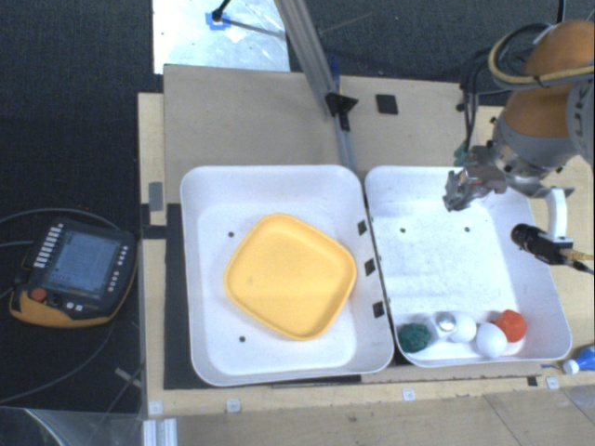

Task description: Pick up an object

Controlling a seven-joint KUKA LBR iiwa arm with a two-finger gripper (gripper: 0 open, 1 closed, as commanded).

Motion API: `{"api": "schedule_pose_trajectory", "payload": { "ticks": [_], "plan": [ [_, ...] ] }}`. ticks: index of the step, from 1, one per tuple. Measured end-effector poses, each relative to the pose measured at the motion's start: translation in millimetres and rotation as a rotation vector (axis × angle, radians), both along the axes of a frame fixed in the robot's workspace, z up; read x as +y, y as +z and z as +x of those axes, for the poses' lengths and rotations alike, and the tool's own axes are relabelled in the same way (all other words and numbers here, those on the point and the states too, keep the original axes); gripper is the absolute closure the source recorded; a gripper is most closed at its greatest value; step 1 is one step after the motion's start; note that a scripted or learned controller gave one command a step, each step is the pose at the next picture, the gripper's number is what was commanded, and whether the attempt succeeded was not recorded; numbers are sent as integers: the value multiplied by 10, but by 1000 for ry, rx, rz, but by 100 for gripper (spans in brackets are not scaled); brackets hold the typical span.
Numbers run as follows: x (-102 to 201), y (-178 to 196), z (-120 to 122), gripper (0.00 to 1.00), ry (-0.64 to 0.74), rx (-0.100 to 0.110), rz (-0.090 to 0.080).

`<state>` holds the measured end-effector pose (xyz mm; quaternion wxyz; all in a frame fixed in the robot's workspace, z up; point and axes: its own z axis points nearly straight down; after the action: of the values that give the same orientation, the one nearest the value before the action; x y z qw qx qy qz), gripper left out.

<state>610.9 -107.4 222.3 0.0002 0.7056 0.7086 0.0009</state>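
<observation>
Right bin (548,291), near edge: green object (415,335), small silver piece (445,322), white ball (490,340), orange ball (510,323). Left bin (200,249): yellow plate (290,275). Far right: claw (458,193) above right bin; grip state cannot be told.

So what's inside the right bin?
Along the right bin's near edge lie a green object, a small silvery one, two white balls and an orange object. The tool covers a patch near its far wall.

Plate (291,286) in left bin (200,203); 4 small objects (462,329) along right bin's (390,189) near edge.
</observation>
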Motion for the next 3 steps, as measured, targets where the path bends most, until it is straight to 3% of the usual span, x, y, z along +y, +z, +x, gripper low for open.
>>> {"api": "schedule_pose_trajectory", "payload": {
  "ticks": [3],
  "plan": [
    [1535, 92, 5, 100, 0, 1, 0]
  ]
}}
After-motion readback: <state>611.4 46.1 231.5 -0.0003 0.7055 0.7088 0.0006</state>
